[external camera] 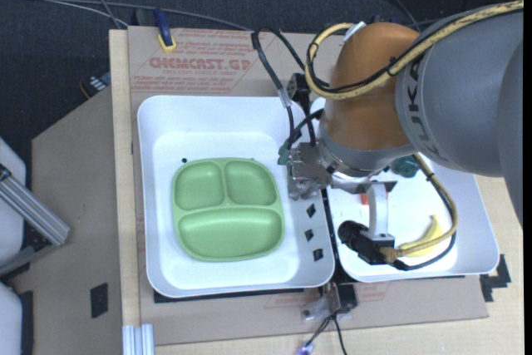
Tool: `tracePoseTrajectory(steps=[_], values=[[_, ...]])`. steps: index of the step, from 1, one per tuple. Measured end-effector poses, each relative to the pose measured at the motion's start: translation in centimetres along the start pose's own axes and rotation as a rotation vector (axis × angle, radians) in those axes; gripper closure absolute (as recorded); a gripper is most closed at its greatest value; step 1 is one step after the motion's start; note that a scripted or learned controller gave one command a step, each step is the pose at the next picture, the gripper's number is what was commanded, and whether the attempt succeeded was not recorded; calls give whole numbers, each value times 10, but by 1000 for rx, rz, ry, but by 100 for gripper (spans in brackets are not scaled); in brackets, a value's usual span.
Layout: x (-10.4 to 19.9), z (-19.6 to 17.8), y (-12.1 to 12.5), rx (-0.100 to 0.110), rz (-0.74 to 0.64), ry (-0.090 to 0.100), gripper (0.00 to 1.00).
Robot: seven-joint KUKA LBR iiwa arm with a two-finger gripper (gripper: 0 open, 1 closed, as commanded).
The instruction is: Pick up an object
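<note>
A green divided plate (227, 208) lies flat in the left white bin (158, 179). The arm's orange band (370, 87) and grey wrist hang over the right bin (474, 253) and cover most of it. My gripper (328, 179) points down under the wrist, at the inner edge of the right bin beside the wall between the bins. Just right of the wrist, a teal object (405, 167) peeks out in the right bin. A small red bit (363, 198) shows below the wrist. I see nothing held.
Both bins stand on a cardboard sheet (199, 62) with red print at the back. A blue and yellow clip (164, 31) sits at its far edge. Cables (274, 71) run from the back to the wrist.
</note>
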State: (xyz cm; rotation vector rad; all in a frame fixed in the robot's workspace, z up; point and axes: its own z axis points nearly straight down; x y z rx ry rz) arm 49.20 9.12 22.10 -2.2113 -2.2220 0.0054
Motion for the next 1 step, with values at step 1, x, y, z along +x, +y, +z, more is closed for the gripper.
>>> tracePoseTrajectory(steps=[1], values=[[-3, -1, 2, -4, 5, -1, 0]])
